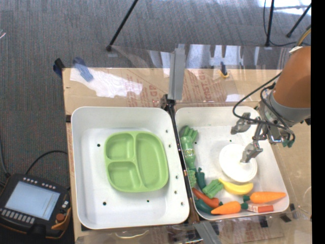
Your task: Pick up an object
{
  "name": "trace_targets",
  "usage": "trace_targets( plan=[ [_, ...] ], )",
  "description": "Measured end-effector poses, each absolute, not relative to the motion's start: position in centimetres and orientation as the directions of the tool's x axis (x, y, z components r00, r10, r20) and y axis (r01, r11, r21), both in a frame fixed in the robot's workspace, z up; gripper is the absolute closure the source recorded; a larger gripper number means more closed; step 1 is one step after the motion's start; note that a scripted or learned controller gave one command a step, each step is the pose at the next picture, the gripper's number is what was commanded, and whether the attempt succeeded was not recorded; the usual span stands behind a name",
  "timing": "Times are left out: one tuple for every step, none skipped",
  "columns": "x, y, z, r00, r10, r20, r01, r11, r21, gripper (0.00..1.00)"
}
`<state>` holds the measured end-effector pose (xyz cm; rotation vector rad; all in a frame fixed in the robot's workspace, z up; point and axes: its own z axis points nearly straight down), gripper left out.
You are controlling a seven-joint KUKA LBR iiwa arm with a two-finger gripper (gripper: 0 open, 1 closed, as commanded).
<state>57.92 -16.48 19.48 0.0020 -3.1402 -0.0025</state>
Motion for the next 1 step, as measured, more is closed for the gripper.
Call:
trace_targets(
  plan=[
    [58.48, -8.02, 9.59, -0.999, -0.035, 0.01, -0.035, 0.999, 0.003, 0.0]
  ],
)
